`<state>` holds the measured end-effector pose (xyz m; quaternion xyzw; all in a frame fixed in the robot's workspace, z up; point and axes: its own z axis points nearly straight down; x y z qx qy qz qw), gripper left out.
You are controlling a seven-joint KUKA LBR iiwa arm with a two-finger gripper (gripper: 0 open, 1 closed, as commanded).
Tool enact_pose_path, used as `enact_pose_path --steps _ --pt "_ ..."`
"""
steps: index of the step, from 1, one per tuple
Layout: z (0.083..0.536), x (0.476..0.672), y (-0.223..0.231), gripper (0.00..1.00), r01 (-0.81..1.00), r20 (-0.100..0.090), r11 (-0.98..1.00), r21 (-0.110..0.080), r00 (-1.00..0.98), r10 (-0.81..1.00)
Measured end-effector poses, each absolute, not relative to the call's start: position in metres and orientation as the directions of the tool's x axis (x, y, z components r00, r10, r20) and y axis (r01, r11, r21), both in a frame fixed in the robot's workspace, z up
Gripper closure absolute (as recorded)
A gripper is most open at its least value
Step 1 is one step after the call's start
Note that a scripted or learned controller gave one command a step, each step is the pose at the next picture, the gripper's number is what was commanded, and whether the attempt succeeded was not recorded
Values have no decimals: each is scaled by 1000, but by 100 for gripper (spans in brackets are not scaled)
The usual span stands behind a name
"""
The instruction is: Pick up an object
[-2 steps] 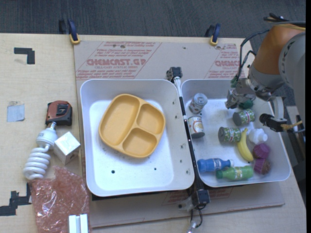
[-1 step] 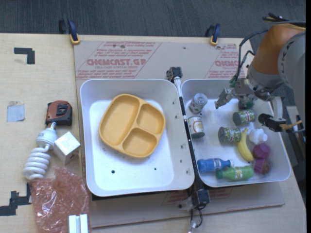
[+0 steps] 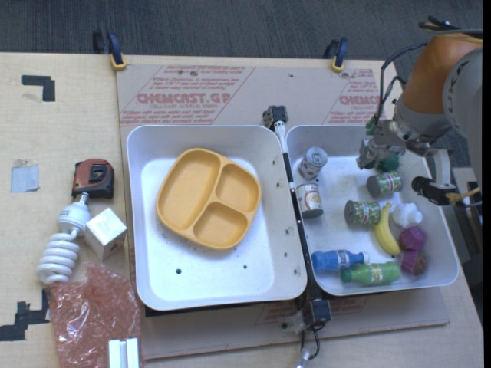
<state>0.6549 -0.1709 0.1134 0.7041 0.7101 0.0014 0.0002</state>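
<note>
Grey arm's gripper [image 3: 377, 153] sits low in right bin [image 3: 449, 271], upper area, just above a green-labelled can [image 3: 384, 183]. Finger state: cannot tell. Yellow tray [image 3: 208, 198] in left bin [image 3: 146, 282].

Your view crops the arm [image 3: 453, 75] at the right edge. The gripper [image 3: 378, 156] hides part of a green object [image 3: 389, 162]. Can labels [image 3: 311, 199]: too small to read.

A pale wooden bench [image 3: 61, 60] stands on dark grey carpet [image 3: 230, 10].
</note>
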Motion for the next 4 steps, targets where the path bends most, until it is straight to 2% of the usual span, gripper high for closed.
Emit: enact_pose_path --steps 1,2,3,4 --pt "113 655 -170 0 1000 4 9 0 -9 1000" --pt "93 659 -139 0 1000 -1 2 0 -2 1000" --pt "93 633 -97 0 1000 0 1 -1 -1 1000" --pt "93 575 -97 0 1000 0 -1 0 1 1000"
